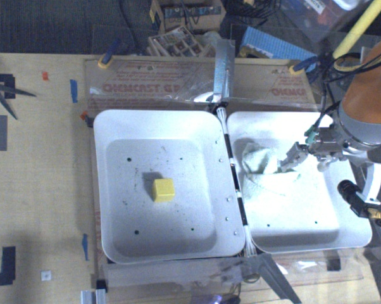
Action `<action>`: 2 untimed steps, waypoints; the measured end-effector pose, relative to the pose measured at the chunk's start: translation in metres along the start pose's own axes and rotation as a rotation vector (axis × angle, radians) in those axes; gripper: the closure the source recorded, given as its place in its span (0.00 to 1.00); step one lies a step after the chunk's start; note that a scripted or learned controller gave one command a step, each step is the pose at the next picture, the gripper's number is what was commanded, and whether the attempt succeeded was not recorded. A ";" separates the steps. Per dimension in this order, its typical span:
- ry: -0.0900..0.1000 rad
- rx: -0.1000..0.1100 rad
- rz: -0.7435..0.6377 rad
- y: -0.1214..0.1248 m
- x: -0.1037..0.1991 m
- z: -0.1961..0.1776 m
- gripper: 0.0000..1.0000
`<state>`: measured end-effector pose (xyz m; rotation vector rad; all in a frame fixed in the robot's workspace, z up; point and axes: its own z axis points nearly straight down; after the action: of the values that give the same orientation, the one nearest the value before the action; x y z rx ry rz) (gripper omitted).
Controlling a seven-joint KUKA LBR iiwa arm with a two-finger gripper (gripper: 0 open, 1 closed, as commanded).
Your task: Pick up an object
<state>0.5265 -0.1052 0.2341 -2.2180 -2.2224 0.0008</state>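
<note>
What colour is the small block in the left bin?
Yellow: the small cube-shaped block, clearest in the camera view.

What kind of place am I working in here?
Most likely a robotics lab bench, not a home or shop. Two white bins, left and right, are fixed side by side on a wooden bench, the arm reaches in, and loose cables and gear lie behind.

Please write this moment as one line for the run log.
arm: over right bin | gripper: at crumpled white cloth | grasp: unconfirmed | left bin: yellow block untouched | task: not yet done
</note>
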 end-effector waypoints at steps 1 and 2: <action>0.000 0.000 0.000 0.000 0.000 0.000 0.00; 0.000 0.000 0.000 0.000 0.000 0.000 0.00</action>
<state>0.5265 -0.1052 0.2341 -2.2180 -2.2224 0.0008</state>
